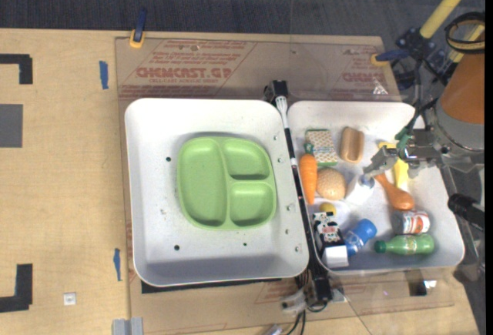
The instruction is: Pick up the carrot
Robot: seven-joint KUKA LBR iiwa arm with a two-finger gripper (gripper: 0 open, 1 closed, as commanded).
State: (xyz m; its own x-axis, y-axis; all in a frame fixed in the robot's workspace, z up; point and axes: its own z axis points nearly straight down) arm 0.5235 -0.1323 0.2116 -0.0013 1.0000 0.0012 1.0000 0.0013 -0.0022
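The carrot [308,176] is orange with a green top. It lies lengthwise along the left wall of the right bin [451,237], its tip pointing toward the front. My gripper [379,165] hangs over the right half of that bin, well to the right of the carrot and apart from it. It sits just beside a yellow item [400,169] and above an orange drumstick-shaped toy [397,194]. Nothing is visibly held.
A tan bun [331,184] lies against the carrot's right side, with a brown loaf [352,144] and a patterned packet [320,143] behind it. A blue bottle [359,233], green bottle [405,246] and red can [415,224] lie at the front. The left bin holds a green divided plate [227,181].
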